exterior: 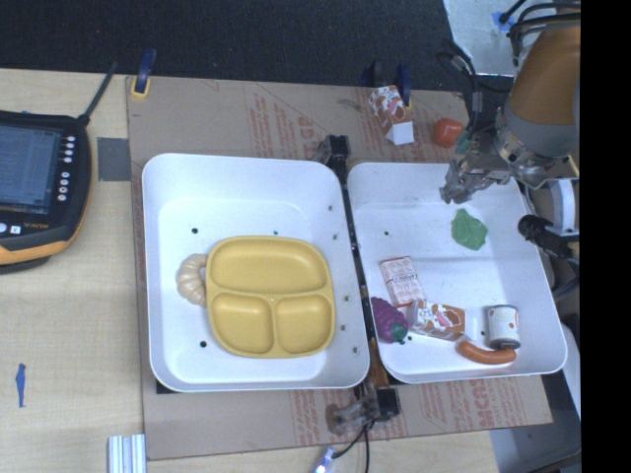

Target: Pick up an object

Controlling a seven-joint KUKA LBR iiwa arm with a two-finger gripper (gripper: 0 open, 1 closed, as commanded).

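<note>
In the camera view, the gripper [461, 187] is seen over the far edge of the right bin [434, 190], just beyond the green leafy piece [469, 231], and whether it is spread or closed cannot be told. Nearer than that green piece, a small carton [401, 281], a purple item [386, 317], a packet [440, 318], a can [502, 325] and a sausage [486, 354] are seen. Left of it, a yellow divided plate [269, 295] is laid in the left bin [173, 210].

The gripper [461, 191] hangs over the right bin's [532, 264] far edge, above a green piece [469, 231]. Nearer lie a carton [401, 281], can [502, 325] and sausage [486, 354]. The left bin [168, 264] holds a yellow tray [268, 295].
</note>
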